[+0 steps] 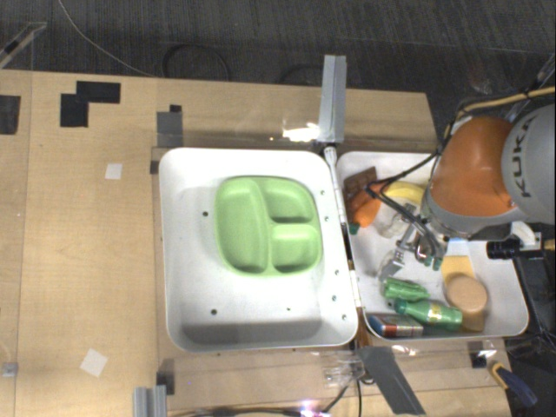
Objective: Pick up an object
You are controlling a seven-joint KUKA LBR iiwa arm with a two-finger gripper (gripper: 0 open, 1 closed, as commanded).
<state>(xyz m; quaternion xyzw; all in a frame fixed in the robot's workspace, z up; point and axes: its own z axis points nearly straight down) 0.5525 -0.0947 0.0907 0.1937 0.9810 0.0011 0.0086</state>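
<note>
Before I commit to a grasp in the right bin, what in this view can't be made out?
- Pincer: small and blurred among clutter; grip state unreadable.
- Right bin, far side: covered by the arm's orange band; items beneath hidden.
- Yellow object: partly under the arm, shape unclear.
- Green bottle: label too small to read.
- Tan round object: identity unclear.

Green bottle (423, 308), seemingly lying flat

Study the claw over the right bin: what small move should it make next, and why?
Probably a short, straight descent. The claw hangs in the right bin just above the green bottle, with nothing visibly between its tips. The bottle lies close beneath, apart from the tan round block, so lowering onto it looks like the simplest try.
</note>
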